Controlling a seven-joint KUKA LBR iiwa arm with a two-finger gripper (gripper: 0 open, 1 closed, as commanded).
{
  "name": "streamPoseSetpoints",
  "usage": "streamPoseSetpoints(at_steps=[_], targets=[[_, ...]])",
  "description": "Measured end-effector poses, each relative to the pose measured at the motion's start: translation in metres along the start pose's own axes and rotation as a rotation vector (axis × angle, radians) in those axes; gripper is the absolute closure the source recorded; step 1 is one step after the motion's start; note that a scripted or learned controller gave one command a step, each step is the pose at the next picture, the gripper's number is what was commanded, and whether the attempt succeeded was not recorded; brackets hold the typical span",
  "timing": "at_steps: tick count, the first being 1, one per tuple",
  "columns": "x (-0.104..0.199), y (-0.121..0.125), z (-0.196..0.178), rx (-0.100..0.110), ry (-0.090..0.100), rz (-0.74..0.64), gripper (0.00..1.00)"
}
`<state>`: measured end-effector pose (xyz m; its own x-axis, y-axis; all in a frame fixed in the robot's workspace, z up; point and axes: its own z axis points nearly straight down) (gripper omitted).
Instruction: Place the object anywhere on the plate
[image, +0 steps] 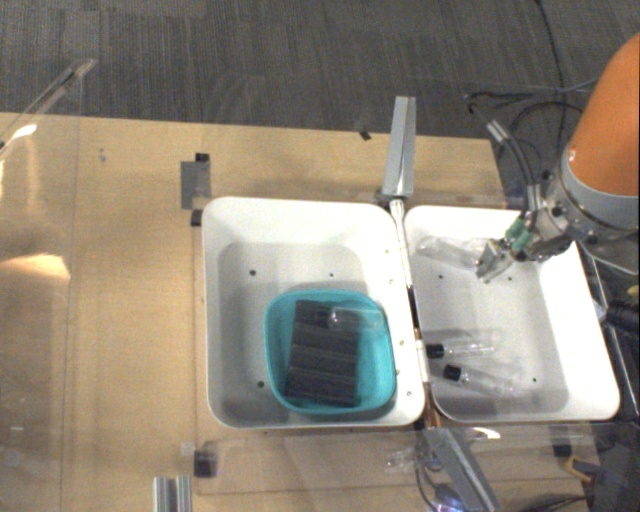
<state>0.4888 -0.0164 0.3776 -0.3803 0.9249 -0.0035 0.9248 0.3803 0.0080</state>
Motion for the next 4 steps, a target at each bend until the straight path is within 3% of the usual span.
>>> streamPoseSetpoints(at_steps=[1, 2, 3, 4], targets=[[0.031, 0.033, 0.136, 0.004, 0.003, 0.004, 1.0], [0.059, 0.052, 0.189, 0.004, 0.004, -0.074, 1.0], [0.059, 0.052, 0.189, 0.004, 0.003, -0.073, 0.0], [0.037, 0.015, 0.068, -0.002, 0.0, 0.046, 0.0]])
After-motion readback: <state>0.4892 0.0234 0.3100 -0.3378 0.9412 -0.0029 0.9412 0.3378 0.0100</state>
